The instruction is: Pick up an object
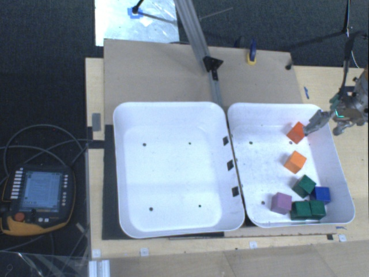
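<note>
Hovering at the right bin's [340, 172] far right rim, the gripper [326, 122] sits with one finger tip touching or just beside the red-orange cube [296, 132]. Fingers look spread, nothing between them. You want that cube as the target: it sits well apart from the orange cube [295, 161] and from the cluster of green, blue and purple blocks [302, 199] at the near corner. Centre the gripper over the cube first; right now it looks offset toward the wall. Line the fingers up with two flat faces, then descend and close. Watch the rim for clearance.
</note>
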